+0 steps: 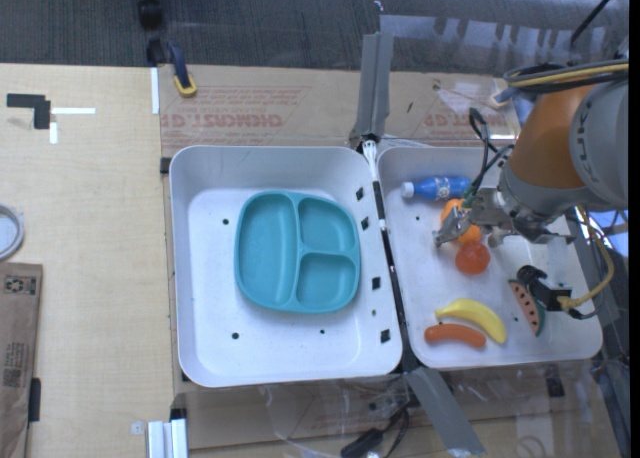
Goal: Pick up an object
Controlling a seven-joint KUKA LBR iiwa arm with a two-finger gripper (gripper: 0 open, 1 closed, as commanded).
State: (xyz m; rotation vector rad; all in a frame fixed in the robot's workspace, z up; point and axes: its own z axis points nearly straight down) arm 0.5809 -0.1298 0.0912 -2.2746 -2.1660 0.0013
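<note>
In the right bin point(590, 341), my gripper point(468, 229) hangs low at the end of the grey arm with the orange band point(550, 141). It is right over a small orange fruit point(453, 213) and just above a red-orange ball point(472, 259). A blue bottle point(436, 188) lies to the gripper's upper left. A yellow banana point(476, 316) and an orange-red sausage-shaped piece point(455, 336) lie near the bin's front. A watermelon slice point(526, 306) sits at the right. The gripper body partly hides the orange fruit, and I cannot make out whether anything is held.
The left bin point(200, 246) holds a teal divided plate point(297, 251). A grey divider post point(374, 86) rises between the bins at the back. Cables point(590, 276) trail from the wrist over the right bin's right side.
</note>
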